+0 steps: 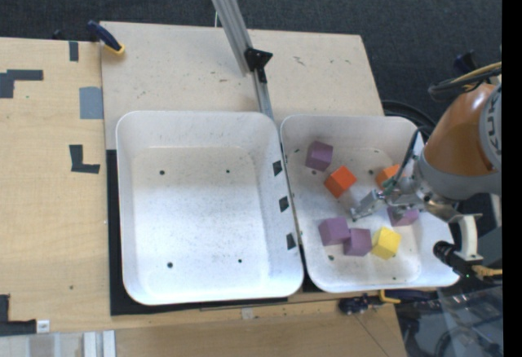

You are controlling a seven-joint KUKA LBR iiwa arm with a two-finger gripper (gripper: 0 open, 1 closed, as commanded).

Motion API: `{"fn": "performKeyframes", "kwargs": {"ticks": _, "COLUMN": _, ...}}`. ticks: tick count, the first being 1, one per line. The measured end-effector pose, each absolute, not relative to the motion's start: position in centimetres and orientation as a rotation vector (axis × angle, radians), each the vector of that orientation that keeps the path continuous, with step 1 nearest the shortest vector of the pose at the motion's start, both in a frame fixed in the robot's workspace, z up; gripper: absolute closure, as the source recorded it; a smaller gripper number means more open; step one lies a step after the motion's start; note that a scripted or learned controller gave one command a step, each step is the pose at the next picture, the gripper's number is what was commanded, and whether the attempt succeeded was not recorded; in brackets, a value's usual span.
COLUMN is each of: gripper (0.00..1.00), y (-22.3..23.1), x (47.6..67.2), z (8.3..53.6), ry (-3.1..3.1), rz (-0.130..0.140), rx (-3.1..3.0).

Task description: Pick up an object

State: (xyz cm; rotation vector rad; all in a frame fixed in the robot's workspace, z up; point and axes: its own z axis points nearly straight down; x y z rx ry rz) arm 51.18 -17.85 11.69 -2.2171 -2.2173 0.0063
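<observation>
The right bin (359,129) holds several small blocks. A purple cube (319,156) and an orange cube (341,181) lie toward its far left. Two purple blocks (333,230) (357,241) and a yellow cube (387,243) sit near its front. My gripper (375,202) hangs low over the middle of this bin, just right of the orange cube and above the yellow one. A second orange block (387,174) and another purple block (404,217) peek out from behind and beneath the wrist. Nothing is visibly held.
The left bin (130,184) stands beside the right one, sharing a raised rim (281,192). A slanted metal rail (232,17) runs down to the bins' far edge. A blue and yellow tool (106,37) lies at the board's far left corner.
</observation>
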Motion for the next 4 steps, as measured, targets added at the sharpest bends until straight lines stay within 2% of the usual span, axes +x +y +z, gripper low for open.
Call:
{"fn": "performKeyframes", "kwargs": {"ticks": 1, "gripper": 1.00, "y": -17.8, "x": 51.3, "z": 12.9, "ry": -2.221, "rz": 0.002, "rx": -2.217}}
{"fn": "performKeyframes", "kwargs": {"ticks": 3, "gripper": 1.00, "y": -17.0, "x": 50.7, "z": 21.7, "ry": -2.225, "rz": -0.002, "rx": -2.221}}
{"fn": "performKeyframes", "kwargs": {"ticks": 4, "gripper": 1.00, "y": -17.0, "x": 50.8, "z": 23.3, "ry": -2.224, "rz": -0.001, "rx": -2.220}}
